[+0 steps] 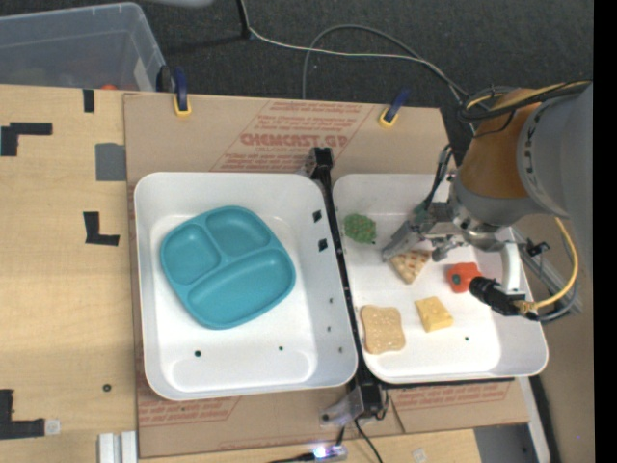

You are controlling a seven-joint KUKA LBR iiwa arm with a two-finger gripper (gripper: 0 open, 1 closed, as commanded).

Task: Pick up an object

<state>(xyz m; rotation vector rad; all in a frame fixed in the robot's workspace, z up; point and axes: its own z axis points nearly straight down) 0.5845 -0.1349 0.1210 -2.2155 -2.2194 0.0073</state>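
Teal divided plate point(227, 264) in left bin point(154, 355), right bin point(521, 360) with gripper point(413, 243) above waffle piece point(409, 264), broccoli point(360, 227) at its ten o'clock, toast point(383, 329) at six o'clock

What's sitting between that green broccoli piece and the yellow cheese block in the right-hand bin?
In the camera view, a waffle-like piece lies between the broccoli and the cheese block, right at the gripper.

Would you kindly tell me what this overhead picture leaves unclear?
- The hand: whether its fingers grip anything; they sit over the tan waffle-textured piece, dark and small.
- The small orange-red object: its right side hides under a black fitting.
- The clear plastic tub: cut off by the left edge.
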